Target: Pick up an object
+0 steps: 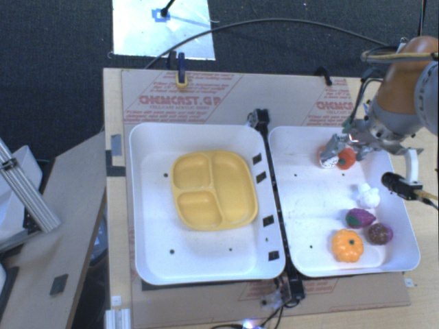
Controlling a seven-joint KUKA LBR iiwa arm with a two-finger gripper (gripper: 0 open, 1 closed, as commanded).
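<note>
Gripper [336,155] is lowered in right bin [309,252], over a small orange-red toy [345,158] (finger state indeterminable).

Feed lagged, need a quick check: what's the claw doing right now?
Claw: low in the right bin, at the orange-red toy; open or closed cannot be told, nor a grasp.

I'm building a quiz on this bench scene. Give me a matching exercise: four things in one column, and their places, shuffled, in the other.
Things:
1. yellow tray
2. orange pumpkin
3. white object
4. gripper

Places:
A. right bin, near front edge
B. left bin, middle
C. right bin, far part, by an orange-red object
D. right bin, just behind the purple object

Pairs: 1-B, 2-A, 3-D, 4-C
</note>
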